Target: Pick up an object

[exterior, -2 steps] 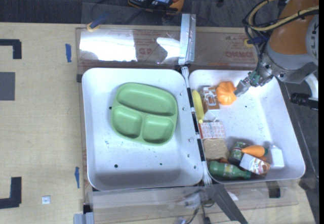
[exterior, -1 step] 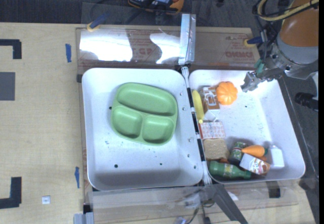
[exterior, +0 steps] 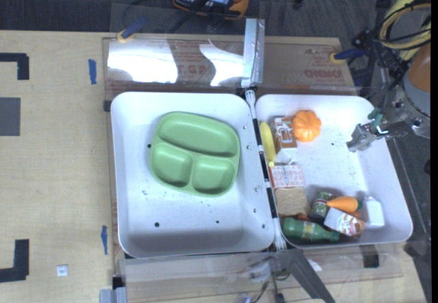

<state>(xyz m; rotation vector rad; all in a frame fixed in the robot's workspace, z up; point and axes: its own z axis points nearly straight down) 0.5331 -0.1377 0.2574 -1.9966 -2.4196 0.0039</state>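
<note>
Two shallow white bins sat side by side on a pale wooden table [exterior: 55, 158], seen from above at a slant. The left bin [exterior: 137, 226] held a green divided plate [exterior: 195, 152] with three compartments, lying flat near its middle.

The right bin [exterior: 383, 185] held a cluster of small toy foods along its left wall and near edge. An orange pumpkin [exterior: 306, 125] rested toward the far left part, touching a small brown packet [exterior: 282, 133]. A yellow banana [exterior: 266, 141] lay just beside that packet, against the bin's left wall. Nearer, a pinkish checked box [exterior: 287, 175] sat just above a tan cracker-like square [exterior: 291, 202]. Along the near edge lay a green bottle [exterior: 308, 230], a carrot [exterior: 344, 204] and a small white carton [exterior: 374, 213], crowded close together.

The grey arm reached in from the right, its orange band [exterior: 416, 69] visible near the frame's edge. The tool [exterior: 361, 137] hung over the right side of the right bin, well apart from the toy foods. Whether its fingers were apart or together could not be told, and nothing was seen between them.
</note>
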